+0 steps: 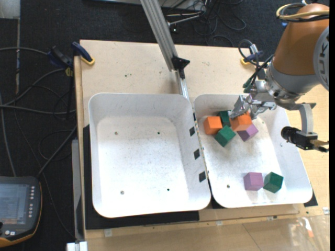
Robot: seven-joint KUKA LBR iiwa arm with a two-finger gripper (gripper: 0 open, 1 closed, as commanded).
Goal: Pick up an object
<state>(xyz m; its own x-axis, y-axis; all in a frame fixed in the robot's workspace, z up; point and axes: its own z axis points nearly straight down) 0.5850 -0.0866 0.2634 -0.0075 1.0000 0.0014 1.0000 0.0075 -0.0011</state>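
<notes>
The gripper (245,112) hangs low over the far part of the right bin (293,190), directly above a cluster of blocks; whether it is open or closed cannot be told. Under it sits an orange block (242,122), touching a purple block (248,132). Just left lie a green block (225,135) and another orange block (212,124). Near the bin's front edge, a purple cube (253,181) and green cube (273,182) sit side by side.
</notes>
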